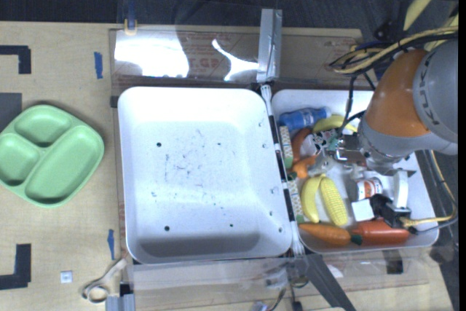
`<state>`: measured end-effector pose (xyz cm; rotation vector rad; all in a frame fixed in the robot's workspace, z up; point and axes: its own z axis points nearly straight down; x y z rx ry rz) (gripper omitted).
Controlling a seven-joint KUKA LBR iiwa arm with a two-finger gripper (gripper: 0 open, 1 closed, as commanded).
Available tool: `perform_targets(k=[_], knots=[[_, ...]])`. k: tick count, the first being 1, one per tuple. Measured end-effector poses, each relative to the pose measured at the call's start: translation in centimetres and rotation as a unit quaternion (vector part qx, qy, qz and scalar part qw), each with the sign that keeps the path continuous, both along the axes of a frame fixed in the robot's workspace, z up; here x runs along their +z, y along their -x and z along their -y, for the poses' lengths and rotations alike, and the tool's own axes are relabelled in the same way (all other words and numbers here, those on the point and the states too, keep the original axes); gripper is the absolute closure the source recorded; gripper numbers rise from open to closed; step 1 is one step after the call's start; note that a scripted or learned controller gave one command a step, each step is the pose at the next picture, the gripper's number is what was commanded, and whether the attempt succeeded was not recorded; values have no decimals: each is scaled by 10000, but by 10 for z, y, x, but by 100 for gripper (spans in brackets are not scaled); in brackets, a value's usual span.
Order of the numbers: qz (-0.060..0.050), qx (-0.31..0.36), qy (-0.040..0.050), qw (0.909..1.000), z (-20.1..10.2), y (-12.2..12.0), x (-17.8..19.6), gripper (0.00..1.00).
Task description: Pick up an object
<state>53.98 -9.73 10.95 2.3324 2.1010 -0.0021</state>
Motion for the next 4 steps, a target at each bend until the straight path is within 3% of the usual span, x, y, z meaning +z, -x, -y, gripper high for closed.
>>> perform_targets(k=[1, 2, 3, 4], knots=[[84, 468, 46, 9989, 10, -72, -12, 0], [-195, -1243, -32, 9920, 25, -110, -20, 0], [3, -417, -7, 9991, -22, -128, 76, 0], [45, 1882, 2, 9821, 19, -91, 15, 0]])
